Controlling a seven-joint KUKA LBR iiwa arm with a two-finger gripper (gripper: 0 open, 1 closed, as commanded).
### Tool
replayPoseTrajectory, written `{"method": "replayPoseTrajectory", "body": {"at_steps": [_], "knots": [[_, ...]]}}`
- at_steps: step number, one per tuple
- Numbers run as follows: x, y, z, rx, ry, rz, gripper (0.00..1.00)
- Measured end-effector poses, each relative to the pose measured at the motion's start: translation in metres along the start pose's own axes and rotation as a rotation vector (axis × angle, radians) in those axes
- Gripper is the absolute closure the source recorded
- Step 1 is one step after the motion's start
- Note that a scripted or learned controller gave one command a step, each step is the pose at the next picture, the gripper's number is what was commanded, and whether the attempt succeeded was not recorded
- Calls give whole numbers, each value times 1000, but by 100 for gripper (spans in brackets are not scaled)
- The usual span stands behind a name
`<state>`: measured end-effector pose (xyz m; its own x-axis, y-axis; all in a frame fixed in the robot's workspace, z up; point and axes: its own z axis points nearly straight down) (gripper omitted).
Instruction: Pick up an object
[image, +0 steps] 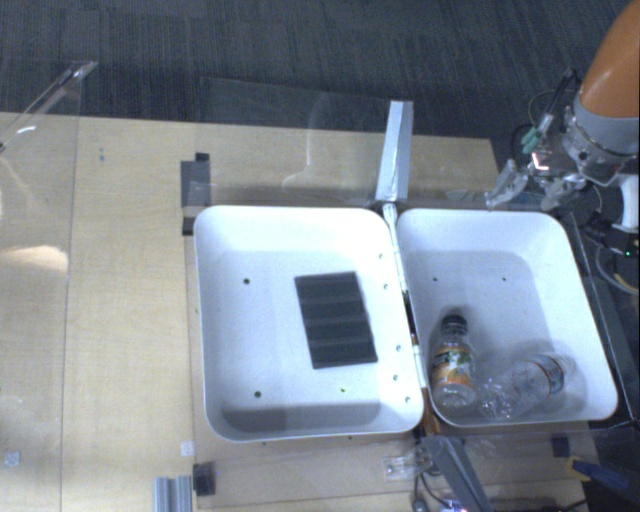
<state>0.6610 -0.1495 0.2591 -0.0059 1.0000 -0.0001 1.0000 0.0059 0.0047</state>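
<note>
Bottle (453, 364) well below claw (512, 188)

Arm (610, 90) cut off; hand (515, 185) perhaps blurred.

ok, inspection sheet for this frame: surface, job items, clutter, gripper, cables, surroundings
Surface: wooden bench with left bin and right bin side by side.
Job's things: dark ribbed block flat in the left bin; labelled bottle and clear bottle in the right bin's near end, close together.
Clutter: nothing seen.
Gripper: gripper above the right bin's far rim, nothing between its fingers.
Cables: wires at the wrist.
Surroundings: clear panel on the left, dark carpet beyond.
</note>
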Motion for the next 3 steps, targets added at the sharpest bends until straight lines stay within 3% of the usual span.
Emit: {"method": "replayPoseTrajectory", "body": {"at_steps": [1,2,3], "knots": [[34,-62,114,3,1,-52,0],[49,-135,169,-9,0,-2,0],[59,-127,169,-11,-3,-237,0]]}}
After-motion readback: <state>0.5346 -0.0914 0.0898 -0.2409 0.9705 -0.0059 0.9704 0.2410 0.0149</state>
